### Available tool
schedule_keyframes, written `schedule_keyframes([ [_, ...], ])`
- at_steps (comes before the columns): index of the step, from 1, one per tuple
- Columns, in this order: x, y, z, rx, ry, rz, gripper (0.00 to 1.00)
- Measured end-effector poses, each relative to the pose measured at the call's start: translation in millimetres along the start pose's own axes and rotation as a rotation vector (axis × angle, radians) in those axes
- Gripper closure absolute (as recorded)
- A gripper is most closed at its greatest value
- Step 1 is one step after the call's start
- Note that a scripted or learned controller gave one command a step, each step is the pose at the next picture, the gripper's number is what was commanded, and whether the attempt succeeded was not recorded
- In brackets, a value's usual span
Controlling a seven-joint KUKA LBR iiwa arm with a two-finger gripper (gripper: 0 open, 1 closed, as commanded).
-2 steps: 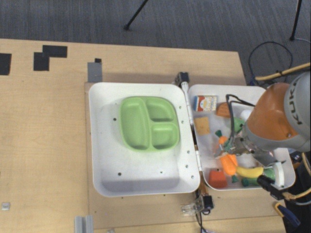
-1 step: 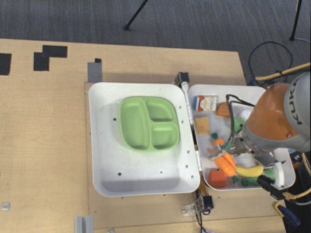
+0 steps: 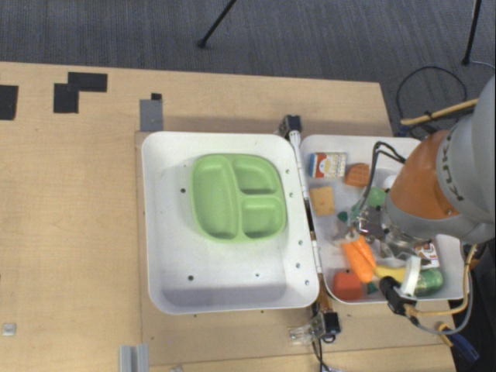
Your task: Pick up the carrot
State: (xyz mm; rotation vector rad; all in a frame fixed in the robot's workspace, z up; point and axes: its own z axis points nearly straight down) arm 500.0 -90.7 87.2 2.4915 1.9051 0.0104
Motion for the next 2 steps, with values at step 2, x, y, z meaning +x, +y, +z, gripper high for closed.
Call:
schedule_keyframes([
  [2, 81.1, -24.3, -97.2, 0.007, -0.002, 0.374, 1.00],
])
